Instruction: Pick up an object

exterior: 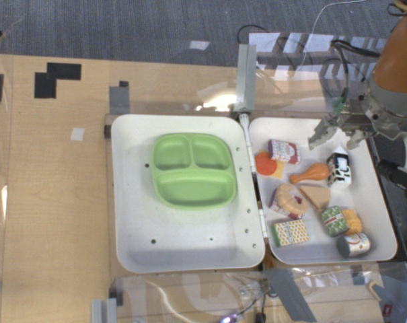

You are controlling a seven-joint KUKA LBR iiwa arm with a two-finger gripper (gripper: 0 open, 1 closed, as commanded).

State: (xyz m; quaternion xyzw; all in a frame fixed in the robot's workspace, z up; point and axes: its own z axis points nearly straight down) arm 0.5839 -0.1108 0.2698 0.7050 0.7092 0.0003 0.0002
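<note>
The black-and-white carton (338,168) stood in the right bin (385,237), just below the gripper (336,136) and apart from it. The jaws were spread open with nothing between them, poised over the bin's upper right part. A chicken drumstick (311,173) lay beside the carton, below and left of the jaws; a green divided plate (193,170) sat far left in the other bin (132,241).

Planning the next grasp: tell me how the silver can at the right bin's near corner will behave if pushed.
The silver can seems to lie on its side, so it would probably roll. Its smooth rounded wall may slip from the gripper. The green packet beside it might get nudged.
</note>
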